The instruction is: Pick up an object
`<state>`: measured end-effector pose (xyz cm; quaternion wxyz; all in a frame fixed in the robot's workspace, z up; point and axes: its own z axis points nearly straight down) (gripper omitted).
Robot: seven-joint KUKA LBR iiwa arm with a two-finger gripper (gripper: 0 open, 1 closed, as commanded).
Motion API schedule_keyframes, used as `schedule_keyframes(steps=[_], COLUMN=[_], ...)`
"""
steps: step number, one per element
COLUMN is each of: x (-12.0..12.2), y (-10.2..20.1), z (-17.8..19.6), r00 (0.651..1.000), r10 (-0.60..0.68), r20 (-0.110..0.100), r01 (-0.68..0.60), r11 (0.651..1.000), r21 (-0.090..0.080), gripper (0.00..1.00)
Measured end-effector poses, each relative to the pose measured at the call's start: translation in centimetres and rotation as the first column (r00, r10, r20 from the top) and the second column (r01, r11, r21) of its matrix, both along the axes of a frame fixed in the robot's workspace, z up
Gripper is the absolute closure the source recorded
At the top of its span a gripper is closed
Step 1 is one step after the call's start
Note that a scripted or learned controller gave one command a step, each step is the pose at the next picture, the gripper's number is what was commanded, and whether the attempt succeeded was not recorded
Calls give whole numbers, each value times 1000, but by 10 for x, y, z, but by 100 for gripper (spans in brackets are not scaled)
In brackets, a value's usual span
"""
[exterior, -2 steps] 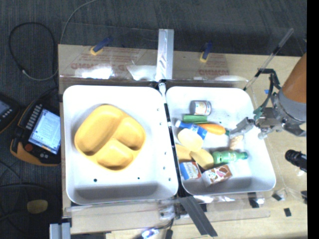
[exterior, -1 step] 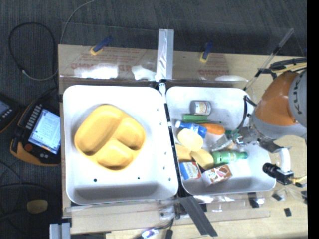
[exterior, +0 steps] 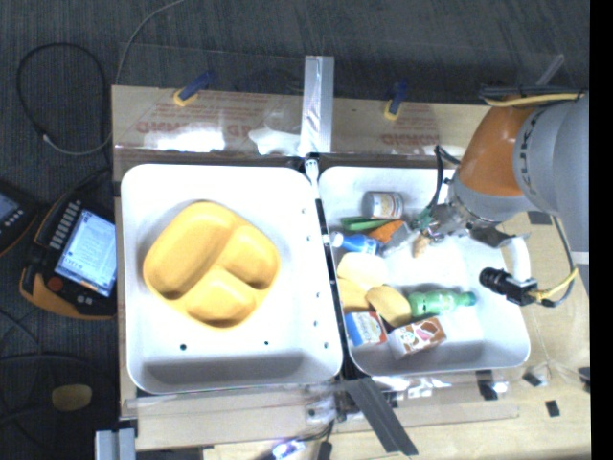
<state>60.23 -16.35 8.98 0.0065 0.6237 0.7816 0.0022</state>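
1. Dark carpet surrounds your bench; two white bins sit side by side, the right bin (exterior: pixel 498 348) at lower right.
2. Nearest you, the right bin holds a red carton (exterior: pixel 418 335), green bottle (exterior: pixel 441 302) and yellow fruit (exterior: pixel 387 302).
3. Farther up, the gripper (exterior: pixel 442 220) hangs beside a small can (exterior: pixel 384 204); you cannot tell its finger state.
4. Left, the left bin (exterior: pixel 153 362) carries a big yellow object (exterior: pixel 211 262).

We look down on a dark grey carpeted floor (exterior: pixel 287 17) with a thin cable (exterior: pixel 57 94) looping across it at upper left. A handheld control pendant (exterior: pixel 72 252) with a lit screen lies at the left. The surface (exterior: pixel 239 123) is brown board, with blue clamps (exterior: pixel 194 86) along its far edge under even light.
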Motion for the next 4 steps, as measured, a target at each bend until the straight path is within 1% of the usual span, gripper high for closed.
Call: schedule_keyframes(steps=[1, 2, 3, 4], x=[1, 1, 33, 33], y=[1, -6, 42, 42], z=[11, 13, 0, 10], r00=[1000, 1000, 992, 991], r10=[1, -6, 130, 130], r20=[0, 6, -5, -3], r01=[-1, 6, -130, -130], r11=[1000, 1000, 992, 991], r21=[2, -9, -4, -5], gripper=[100, 0, 0, 100])
